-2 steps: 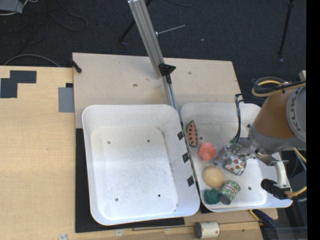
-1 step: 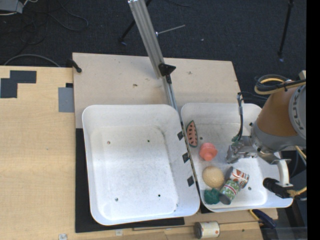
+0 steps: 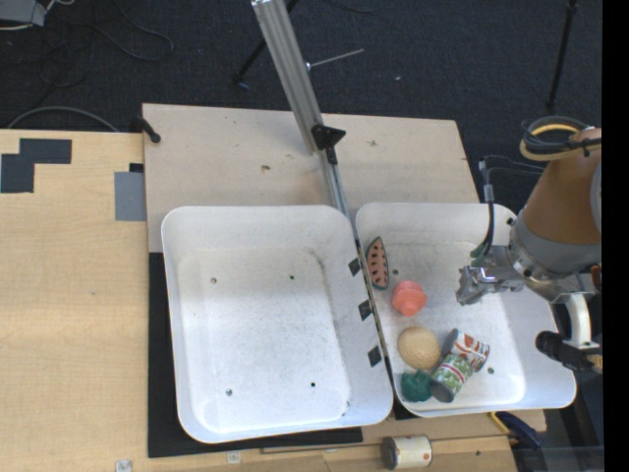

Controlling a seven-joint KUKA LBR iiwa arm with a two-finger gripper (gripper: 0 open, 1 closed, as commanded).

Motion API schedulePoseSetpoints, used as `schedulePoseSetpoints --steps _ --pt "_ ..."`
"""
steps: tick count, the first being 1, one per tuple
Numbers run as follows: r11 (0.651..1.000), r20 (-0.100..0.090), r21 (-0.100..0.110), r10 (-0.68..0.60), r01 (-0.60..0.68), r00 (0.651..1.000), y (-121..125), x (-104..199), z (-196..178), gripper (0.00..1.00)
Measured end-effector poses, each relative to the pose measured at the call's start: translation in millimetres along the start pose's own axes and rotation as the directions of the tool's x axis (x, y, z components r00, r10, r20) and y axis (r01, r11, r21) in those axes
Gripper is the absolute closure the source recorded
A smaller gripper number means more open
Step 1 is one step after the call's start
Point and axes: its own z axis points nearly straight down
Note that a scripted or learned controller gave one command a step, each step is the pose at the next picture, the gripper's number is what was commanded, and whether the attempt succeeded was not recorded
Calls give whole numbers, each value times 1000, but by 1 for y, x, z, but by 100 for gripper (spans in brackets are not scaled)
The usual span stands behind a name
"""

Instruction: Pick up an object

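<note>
Pincer [image 3: 479, 285]: metallic, above smooth white bin [image 3: 442, 216]

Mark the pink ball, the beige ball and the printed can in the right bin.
pink ball [image 3: 410, 297]: camera view, middle of its rounded top.
beige ball [image 3: 419, 346]: camera view, centre of its upper surface.
printed can [image 3: 462, 363]: camera view, middle of its lying side wall.

A dark carpeted floor [image 3: 432, 37] fills the top of the view, with cables [image 3: 59, 13] trailing across its left corner; a slanted aluminium rail [image 3: 290, 67] rises over a pale plywood board [image 3: 236, 155]; to the left lies a light wooden tabletop [image 3: 69, 303] bearing black and grey patches; a black mat [image 3: 157, 362] edges the board; lighting is even.
</note>
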Motion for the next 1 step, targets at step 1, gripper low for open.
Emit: schedulePoseSetpoints --steps 1 --pt "1000 1 -1 0 0 1000 10 1 -57 100"
